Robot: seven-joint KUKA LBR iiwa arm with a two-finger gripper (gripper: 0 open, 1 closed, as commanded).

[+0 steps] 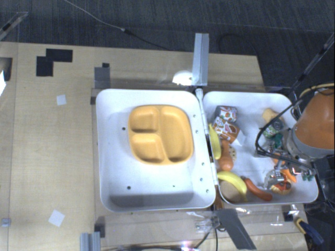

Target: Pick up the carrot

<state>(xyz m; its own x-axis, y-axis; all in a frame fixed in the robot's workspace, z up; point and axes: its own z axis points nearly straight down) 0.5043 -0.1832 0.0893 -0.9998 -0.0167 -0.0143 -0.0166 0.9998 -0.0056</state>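
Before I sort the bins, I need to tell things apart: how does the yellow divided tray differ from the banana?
The yellow divided tray lies alone in the left bin; the banana lies in the right bin, crowded among other items. The tray is far larger, broad and squarish with three compartments; the banana is small, narrow and curved. The tray is a duller mustard; the banana is brighter. Both are yellow.

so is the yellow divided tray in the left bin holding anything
Empty. The yellow tray lies flat in the left bin, and all its compartments show bare yellow bottoms, with no food inside.
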